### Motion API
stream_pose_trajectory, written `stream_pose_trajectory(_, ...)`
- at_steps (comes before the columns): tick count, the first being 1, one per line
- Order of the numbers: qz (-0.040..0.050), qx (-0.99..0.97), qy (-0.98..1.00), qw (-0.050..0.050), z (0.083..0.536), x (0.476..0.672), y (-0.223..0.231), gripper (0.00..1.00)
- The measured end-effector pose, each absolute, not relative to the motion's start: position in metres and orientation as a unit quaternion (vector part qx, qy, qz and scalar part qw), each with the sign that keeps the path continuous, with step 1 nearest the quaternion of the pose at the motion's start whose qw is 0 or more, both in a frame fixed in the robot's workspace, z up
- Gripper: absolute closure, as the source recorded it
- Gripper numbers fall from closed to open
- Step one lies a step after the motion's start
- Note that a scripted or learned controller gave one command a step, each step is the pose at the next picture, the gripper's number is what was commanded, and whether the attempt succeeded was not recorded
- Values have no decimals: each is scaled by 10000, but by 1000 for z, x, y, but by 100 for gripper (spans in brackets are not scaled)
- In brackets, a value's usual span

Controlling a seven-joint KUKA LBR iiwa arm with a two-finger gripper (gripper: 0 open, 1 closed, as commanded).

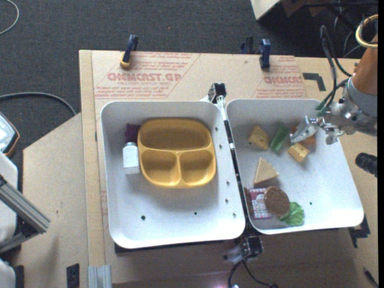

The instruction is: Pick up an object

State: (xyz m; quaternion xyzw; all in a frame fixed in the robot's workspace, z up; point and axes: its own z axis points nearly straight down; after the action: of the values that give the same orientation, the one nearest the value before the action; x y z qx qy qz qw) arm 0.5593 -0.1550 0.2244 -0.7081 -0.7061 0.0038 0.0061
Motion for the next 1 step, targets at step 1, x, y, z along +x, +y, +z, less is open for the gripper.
stream_pose_trajectory(1, 2, -7072, -7070, 7, 231, 562, -155, 0)
